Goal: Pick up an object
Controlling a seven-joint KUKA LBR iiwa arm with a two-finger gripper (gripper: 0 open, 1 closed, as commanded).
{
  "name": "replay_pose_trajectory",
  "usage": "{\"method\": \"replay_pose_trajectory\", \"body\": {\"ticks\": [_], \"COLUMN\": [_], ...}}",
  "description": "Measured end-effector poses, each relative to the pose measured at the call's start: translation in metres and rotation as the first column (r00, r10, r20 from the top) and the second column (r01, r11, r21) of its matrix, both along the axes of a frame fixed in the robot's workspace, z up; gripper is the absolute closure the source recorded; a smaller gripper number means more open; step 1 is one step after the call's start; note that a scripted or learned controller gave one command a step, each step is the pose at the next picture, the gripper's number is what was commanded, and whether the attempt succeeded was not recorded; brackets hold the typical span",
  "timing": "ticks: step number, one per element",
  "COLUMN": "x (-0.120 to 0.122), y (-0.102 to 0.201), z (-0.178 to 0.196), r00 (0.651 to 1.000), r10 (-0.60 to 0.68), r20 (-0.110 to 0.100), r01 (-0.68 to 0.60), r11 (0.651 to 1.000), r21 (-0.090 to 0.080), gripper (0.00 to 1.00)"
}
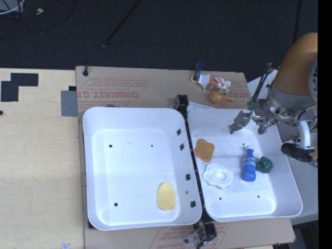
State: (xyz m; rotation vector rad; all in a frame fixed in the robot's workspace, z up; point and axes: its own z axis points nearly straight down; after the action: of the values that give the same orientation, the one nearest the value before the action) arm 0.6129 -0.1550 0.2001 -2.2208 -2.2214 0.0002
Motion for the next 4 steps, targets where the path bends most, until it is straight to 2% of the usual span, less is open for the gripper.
{"method": "replay_pose_trajectory", "body": {"ticks": [1,2,3,4], "x": [-0.025,-0.048,-0.078,-0.127], "y": [0.049,0.016,-0.048,-0.029], "z": [-0.117,-0.11,-0.11,-0.11], "r00": [1.0,1.0,1.0,1.0], "r10": [0.001,-0.002,-0.004,-0.001], "r20": [-0.002,0.002,0.002,0.004], "r01": [-0.001,0.002,0.004,0.001], "r11": [1.0,1.0,1.0,1.0], "r21": [0.002,0.0,0.0,0.0], "gripper": [0.0,0.0,0.0,0.0]}}
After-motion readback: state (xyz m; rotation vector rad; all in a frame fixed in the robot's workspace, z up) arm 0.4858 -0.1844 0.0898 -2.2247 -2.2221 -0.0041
